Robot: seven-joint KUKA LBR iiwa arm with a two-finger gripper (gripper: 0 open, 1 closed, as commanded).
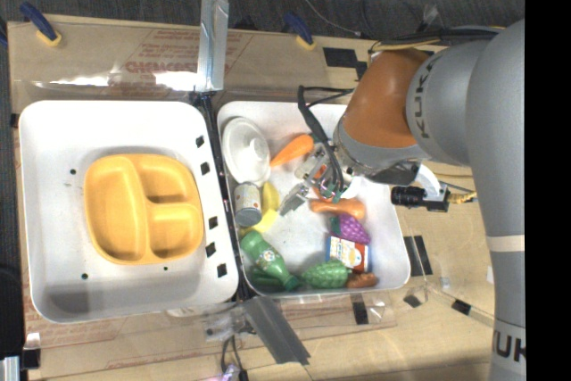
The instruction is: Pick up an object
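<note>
Tool (308,189), metal fingers spread, grasping nothing, hangs over glossy plastic toys in right bin (393,232)

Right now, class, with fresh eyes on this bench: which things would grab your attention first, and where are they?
The yellow tray stands out first, lying alone in the left bin. Next comes the arm, its orange band reaching in from the right over the right bin. That bin is crowded with small toys: a carrot, a white bowl, purple grapes and a green bottle.
</note>
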